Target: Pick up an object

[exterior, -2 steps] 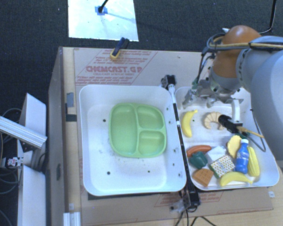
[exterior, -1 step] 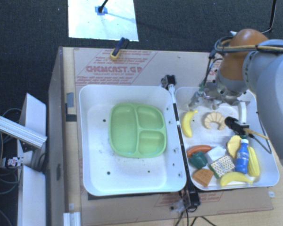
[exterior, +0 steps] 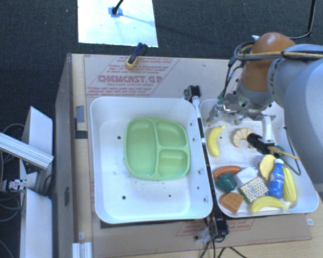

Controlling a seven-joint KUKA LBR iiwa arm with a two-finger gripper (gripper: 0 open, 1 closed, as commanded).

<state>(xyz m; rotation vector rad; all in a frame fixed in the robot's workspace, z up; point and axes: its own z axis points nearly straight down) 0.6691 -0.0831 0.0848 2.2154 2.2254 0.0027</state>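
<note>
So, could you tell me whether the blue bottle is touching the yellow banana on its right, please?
Touching. The camera view shows the blue bottle lying right against the banana beside it in the right bin, with no white floor visible between them.

Yellow clamp (exterior: 135,56) on cardboard (exterior: 134,79), white sheet (exterior: 117,15) beyond

Green plate (exterior: 156,148), yellow banana (exterior: 215,140), blue bottle (exterior: 276,179).
</note>
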